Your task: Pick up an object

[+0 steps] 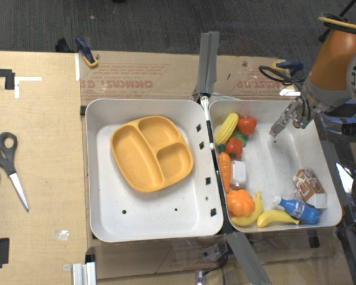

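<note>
The bench point(35, 159) carries two white bins side by side. The left bin point(107, 218) holds an orange divided plate point(151, 153), sitting toward its upper middle. The right bin point(285, 177) has its load pushed to the edges. The arm point(338, 58) comes in at two o'clock, and its gripper point(283, 123) hangs over that bin's upper right part, above bare floor, with nothing between the fingers; from here I cannot say whether they are spread or closed.

Along the right bin's nine o'clock wall lie a corn cob point(226, 127), a tomato point(247, 124) just beside it, a red pepper point(234, 148) below, then a carrot point(225, 170) and a small white box point(239, 173). At seven o'clock sits a pumpkin point(240, 202) touching a banana point(267, 217). A blue bottle point(299, 211) lies at five o'clock, with a wrapped snack point(308, 186), possibly a pouch, just above it.

Scissors point(10, 165) rest on the bench at nine o'clock, well apart from the bins.
</note>
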Controlling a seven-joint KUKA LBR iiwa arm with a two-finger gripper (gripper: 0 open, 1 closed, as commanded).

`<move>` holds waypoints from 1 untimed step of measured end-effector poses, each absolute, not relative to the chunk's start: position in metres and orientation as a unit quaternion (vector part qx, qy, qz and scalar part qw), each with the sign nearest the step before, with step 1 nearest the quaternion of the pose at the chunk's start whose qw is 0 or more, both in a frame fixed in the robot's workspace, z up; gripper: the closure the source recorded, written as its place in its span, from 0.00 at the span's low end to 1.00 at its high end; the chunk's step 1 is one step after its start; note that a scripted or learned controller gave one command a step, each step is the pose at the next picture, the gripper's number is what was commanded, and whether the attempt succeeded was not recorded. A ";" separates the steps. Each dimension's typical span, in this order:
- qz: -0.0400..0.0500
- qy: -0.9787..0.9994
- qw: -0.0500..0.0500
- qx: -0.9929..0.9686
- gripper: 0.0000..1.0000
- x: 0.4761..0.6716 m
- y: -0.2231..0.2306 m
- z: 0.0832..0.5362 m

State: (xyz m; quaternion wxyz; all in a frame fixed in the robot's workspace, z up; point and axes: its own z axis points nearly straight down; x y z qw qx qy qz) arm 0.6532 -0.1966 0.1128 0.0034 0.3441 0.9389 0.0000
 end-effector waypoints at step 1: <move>0.000 0.939 0.003 0.344 0.00 0.653 -0.196 0.113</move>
